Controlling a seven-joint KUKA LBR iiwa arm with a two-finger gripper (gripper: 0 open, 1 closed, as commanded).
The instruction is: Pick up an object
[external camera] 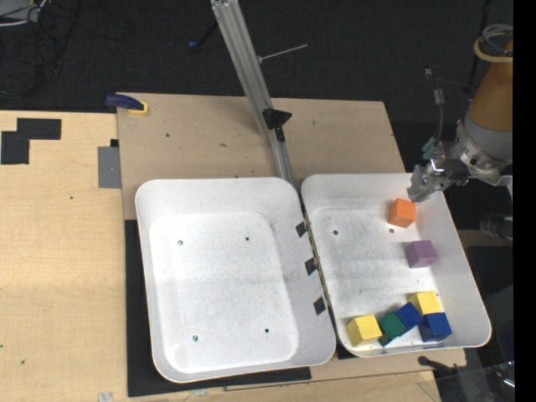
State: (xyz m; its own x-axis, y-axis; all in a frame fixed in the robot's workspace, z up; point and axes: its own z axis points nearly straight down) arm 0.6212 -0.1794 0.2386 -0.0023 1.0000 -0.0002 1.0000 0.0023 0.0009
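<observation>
clustered at the lower right of the frame, yellow, green and blue cubes (400, 318) crowd the right bin (352, 224), so i'd drop the gripper (423, 180), grasp state unclear, onto the nearby orange cube (402, 213), centred.

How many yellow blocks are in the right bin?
2. One yellow block lies at the near edge, left of the green block; the other yellow block sits behind the blue blocks.

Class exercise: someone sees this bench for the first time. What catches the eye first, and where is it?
Probably the small orange cube near the far edge of the right-hand white bin, just below the grey arm's gripper. Next, the huddle of yellow, green and blue blocks in that bin's near corner.
</observation>
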